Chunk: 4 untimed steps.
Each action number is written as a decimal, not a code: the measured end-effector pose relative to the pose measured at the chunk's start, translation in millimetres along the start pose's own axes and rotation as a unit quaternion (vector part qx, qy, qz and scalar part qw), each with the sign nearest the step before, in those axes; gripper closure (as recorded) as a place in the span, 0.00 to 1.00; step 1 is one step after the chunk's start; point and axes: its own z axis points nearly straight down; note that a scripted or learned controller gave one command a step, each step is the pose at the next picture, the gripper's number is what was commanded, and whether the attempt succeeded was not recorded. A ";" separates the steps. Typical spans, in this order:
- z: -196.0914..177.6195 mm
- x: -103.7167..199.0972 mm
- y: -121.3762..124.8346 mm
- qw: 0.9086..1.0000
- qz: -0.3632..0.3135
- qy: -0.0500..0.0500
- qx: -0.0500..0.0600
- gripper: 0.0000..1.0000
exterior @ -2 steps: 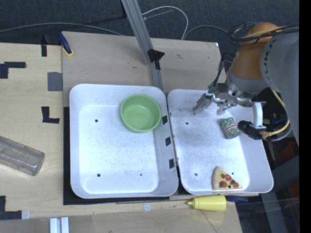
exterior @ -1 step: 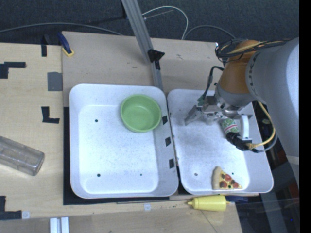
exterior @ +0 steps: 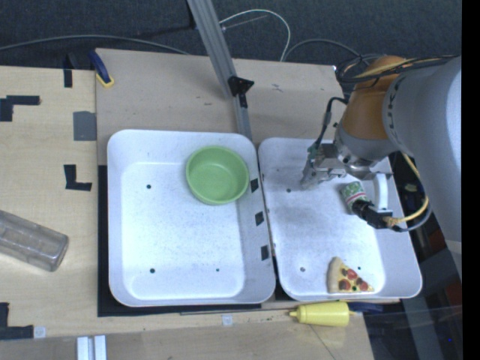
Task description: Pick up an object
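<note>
Lying nearest, a yellow bottle (exterior: 324, 313) is resting off-bin on the tabletop (exterior: 172, 81); a pizza slice (exterior: 345, 276) is waiting, reachable, at lower right. Whether the end effector (exterior: 313, 172) is gripping anything, I cannot tell.

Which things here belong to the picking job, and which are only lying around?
For the job: gripper; green bowl in left bin; pizza slice and small can in right bin.

Lying about: yellow bottle, clear cup.
</note>
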 end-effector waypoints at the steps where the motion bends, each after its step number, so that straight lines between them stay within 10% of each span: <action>1: -54.0 8.3 -5.7 1.000 0.000 0.000 -0.003 1.00; 3: -155.8 19.4 -4.2 1.000 0.001 0.000 -0.004 1.00; 4: -154.8 78.9 1.8 1.000 -0.002 0.001 -0.001 1.00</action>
